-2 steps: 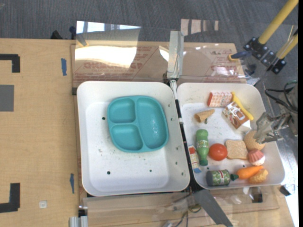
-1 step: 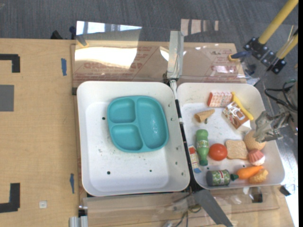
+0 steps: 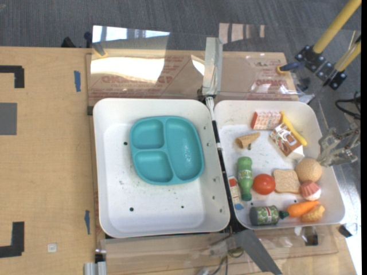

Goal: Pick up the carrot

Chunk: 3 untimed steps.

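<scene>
The carrot [image 3: 299, 209] lies in the right bin [image 3: 330, 153], near its front edge — touching the dark jar with a green label [image 3: 266, 215] on one side and a yellowish pastry [image 3: 314, 213] on the other. The label's writing is too small to read; so is the print on the red-and-white box [image 3: 265, 120] far behind the carrot. Left of the carrot, the other bin [image 3: 109, 171] holds a teal divided plate [image 3: 166, 149]. Both bins rest on a brown cardboard bench [image 3: 46, 153]; grey floor lies beyond.
</scene>
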Motion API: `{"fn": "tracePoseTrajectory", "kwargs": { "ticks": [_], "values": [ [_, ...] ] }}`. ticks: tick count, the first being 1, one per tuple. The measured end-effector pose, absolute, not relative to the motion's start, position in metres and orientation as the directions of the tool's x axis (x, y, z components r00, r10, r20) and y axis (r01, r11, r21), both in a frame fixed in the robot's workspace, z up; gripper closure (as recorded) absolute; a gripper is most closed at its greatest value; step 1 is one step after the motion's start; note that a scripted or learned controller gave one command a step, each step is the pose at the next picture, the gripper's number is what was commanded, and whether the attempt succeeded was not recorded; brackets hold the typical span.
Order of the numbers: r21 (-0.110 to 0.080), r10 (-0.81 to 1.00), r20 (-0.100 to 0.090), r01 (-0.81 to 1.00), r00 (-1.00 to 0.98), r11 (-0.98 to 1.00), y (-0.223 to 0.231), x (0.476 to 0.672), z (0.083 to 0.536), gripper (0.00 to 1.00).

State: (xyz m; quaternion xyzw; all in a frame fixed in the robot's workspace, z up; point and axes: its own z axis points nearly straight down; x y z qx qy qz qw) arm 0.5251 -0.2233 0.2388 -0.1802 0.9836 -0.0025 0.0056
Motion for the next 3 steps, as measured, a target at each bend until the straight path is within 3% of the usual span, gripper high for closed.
{"fn": "tracePoseTrajectory", "kwargs": {
  "ticks": [1,2,3],
  "values": [
    [-0.004,-0.474,-0.008,-0.474,-0.880,0.880,-0.223,0.549,0.214,1.00],
    [-0.009,-0.563,-0.010,-0.563,-0.827,0.827,-0.223,0.595,0.280,1.00],
    [0.000,-0.764,-0.003,-0.764,-0.645,0.645,-0.223,0.526,0.241,1.00]
  ]
}}
